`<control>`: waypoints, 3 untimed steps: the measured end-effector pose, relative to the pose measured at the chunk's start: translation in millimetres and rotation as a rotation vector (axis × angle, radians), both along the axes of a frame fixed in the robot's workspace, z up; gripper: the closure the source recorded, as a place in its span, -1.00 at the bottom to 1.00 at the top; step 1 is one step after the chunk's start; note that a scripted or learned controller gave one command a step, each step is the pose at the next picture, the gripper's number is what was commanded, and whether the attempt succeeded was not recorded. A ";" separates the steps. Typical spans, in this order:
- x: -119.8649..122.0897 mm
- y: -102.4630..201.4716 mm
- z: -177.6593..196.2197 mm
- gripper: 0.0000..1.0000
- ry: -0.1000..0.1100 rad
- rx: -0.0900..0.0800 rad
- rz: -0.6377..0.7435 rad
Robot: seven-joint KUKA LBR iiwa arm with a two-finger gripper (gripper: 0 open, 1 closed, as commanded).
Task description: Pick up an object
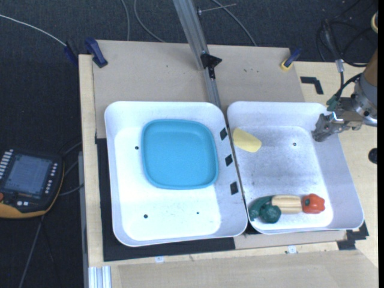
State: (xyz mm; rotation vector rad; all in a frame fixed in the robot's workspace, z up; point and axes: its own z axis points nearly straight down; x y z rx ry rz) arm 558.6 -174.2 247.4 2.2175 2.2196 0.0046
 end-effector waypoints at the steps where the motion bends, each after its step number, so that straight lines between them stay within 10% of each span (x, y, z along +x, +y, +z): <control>1: 0.5 0.0 22.6 1.00 0.002 0.000 -0.001; 3: 16.5 100.0 25.2 1.00 0.004 0.002 0.004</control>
